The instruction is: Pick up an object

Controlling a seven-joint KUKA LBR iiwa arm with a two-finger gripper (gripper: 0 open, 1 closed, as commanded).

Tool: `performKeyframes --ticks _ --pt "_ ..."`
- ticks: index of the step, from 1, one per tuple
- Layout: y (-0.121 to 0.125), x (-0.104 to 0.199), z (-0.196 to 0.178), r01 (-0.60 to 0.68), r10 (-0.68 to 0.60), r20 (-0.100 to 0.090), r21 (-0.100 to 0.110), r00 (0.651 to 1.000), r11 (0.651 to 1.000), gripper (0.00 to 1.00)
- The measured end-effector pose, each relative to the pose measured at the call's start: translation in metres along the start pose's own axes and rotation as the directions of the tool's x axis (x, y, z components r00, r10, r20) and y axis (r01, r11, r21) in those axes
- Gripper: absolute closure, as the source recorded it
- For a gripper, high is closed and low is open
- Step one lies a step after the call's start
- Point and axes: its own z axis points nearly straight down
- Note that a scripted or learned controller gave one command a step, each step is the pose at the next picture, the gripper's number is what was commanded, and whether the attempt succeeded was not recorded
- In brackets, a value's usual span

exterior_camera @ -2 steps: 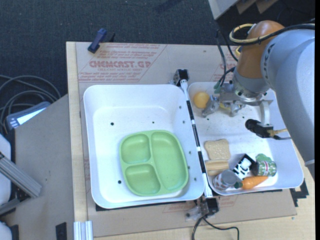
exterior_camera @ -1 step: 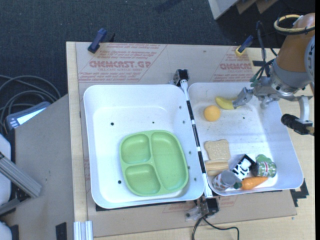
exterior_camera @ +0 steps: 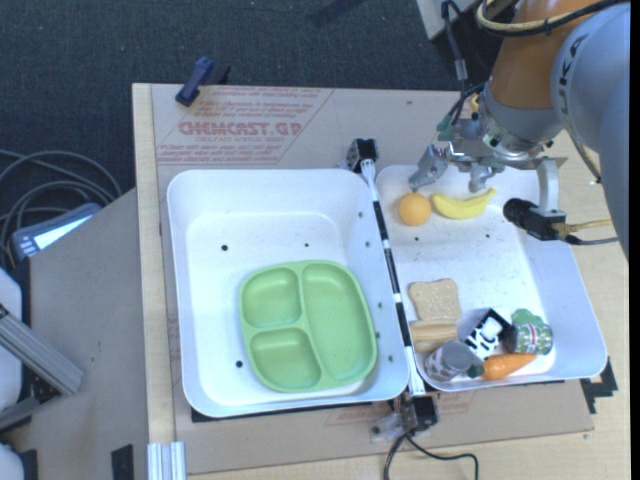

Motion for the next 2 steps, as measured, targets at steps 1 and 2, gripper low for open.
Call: performKeyframes --ticks 1,2 --pt "0.012 0.032 0.001 -0.001 0.001 0.001 0.001 1.000 1.000 0.00" --pt "-0.001 -0.042 -0.019 -0.004 0.004 0.003 0.000 1.000 1.000 0.00"
